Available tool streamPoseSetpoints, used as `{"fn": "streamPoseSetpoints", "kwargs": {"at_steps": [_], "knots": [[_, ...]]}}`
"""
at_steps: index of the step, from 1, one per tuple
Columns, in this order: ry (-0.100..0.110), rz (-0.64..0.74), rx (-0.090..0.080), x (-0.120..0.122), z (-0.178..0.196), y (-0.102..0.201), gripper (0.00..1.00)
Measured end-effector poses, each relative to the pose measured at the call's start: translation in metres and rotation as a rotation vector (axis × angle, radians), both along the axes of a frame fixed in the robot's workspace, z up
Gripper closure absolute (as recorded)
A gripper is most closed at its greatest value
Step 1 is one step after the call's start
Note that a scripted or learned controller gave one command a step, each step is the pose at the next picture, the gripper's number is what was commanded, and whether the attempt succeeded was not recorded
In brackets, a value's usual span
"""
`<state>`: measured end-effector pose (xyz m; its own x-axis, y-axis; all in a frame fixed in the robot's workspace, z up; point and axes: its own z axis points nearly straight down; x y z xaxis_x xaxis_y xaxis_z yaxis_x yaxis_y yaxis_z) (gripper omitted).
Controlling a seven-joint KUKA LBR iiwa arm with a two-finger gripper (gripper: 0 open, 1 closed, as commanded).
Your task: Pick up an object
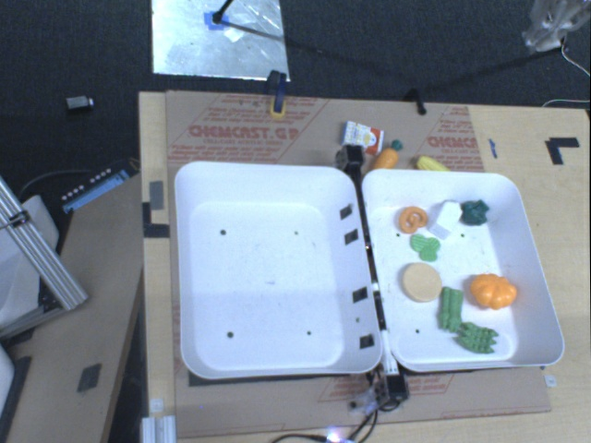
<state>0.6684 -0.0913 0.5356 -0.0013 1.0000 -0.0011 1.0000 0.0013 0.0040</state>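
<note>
Camera view: we look down at a slant on both bins, side by side on the bench.
Gripper [557, 12]: top right corner, over the dark floor, well apart from both bins; pale and blurred.
Gripper state: we cannot tell if released or clenched; we see nothing held.
Left bin [268, 275]: white, only small dark dots on its floor.
Right bin [522, 243]: white, holds all the pickable things.
Back row: orange ring [413, 219], white block [448, 217] just beside it, dark green piece [475, 212] touching the block's right.
Middle: small green piece [425, 245] under the ring, tan disc [421, 282] below that.
Right side: pumpkin [492, 291], orange, near the disc.
Front: green stalk [450, 307] betw. disc and pumpkin, green bunch [476, 338] at its lower end, near the front wall.
Outside bins: carrot [385, 159], yellow piece [430, 164] and small box [362, 136] on the cardboard, just behind the right bin.
</note>
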Motion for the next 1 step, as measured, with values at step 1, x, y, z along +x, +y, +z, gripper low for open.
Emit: {"fn": "streamPoseSetpoints", "kwargs": {"at_steps": [1], "knots": [[0.004, 0.001, 0.001, -0.0574, -0.0014, 0.103, 1.0]]}}
